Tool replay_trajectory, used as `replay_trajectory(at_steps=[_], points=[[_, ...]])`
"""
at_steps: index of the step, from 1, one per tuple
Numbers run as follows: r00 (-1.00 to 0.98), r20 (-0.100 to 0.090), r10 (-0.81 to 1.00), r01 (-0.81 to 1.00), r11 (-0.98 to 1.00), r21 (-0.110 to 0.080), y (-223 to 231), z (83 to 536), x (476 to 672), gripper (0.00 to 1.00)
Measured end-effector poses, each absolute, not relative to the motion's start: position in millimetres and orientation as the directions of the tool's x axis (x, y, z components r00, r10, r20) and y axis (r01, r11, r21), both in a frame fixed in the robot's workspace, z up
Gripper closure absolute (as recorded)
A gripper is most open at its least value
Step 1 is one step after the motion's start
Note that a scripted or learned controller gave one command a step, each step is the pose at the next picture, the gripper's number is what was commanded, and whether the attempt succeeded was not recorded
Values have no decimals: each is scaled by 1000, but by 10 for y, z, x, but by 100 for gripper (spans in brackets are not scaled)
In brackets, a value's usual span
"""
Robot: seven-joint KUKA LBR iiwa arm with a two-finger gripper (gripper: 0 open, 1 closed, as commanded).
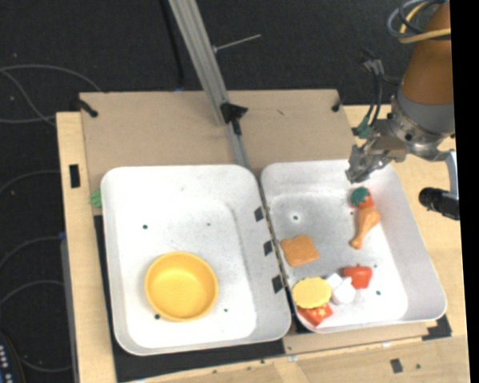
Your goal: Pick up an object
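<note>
Looking down at a slant, the camera is showing a tan wooden tabletop [156,123] carrying two shallow white bins side by side. A grey robot arm with an orange band [426,61] is reaching in from the right, and its gripper [359,172] is hovering over the upper right part of the right-hand white bin [319,190], just above a small toy with a green top and a red-orange body [360,196]. Whether the gripper is spread or pressed together cannot be told from this angle, and nothing is showing between its tips. Just below that small toy, an orange toy chicken drumstick [364,224] is lying at a tilt inside the same bin. Nearer the bin's left wall, a flat orange square resembling a slice of toast [299,250] is resting on the floor. Along the bin's lower edge, a toy burger with a yellow top and a red layer [312,294] is sitting beside a small white piece [341,290] and a red toy piece [358,276], all close together. The left-hand white bin [184,205] is holding a round yellow plastic bowl [181,285] in its lower half, upright and well apart from the arm. A slanted grey metal pole [205,60] is rising from behind the bins.
</note>
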State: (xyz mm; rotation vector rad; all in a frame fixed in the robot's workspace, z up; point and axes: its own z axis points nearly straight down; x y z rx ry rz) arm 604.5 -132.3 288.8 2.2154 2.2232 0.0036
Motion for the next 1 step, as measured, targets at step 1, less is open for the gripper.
replay_trajectory(at_steps=[1], points=[[-6,-1,1000,1000,6,2,-889,2772,6261,100]])
